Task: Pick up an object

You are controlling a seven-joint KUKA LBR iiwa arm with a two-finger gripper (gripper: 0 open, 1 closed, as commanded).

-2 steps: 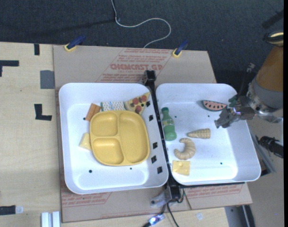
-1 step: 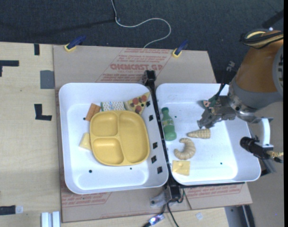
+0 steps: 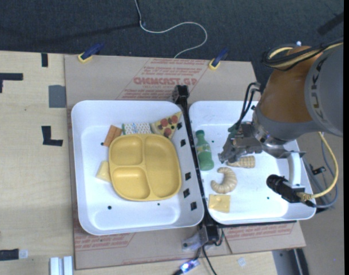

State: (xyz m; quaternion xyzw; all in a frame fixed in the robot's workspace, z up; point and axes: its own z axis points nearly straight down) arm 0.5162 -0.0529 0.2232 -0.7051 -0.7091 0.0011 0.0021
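In the left bin (image 3: 83,153) a yellow divided plate (image 3: 145,166) sits near the middle, with an orange wedge (image 3: 112,134) and a pizza slice (image 3: 167,124) tucked behind it toward the far wall. Across the divider, in the right bin (image 3: 266,211), a green bottle (image 3: 203,151) lies along the left wall. Just right of it rests a croissant (image 3: 225,179), and a yellow cheese slice (image 3: 220,203) lies near the front left corner. My fingers (image 3: 234,152) hang low over the middle of this bin, right above the croissant and beside a small corn cob (image 3: 246,162). I cannot tell how far apart they stand, and I see nothing between them.
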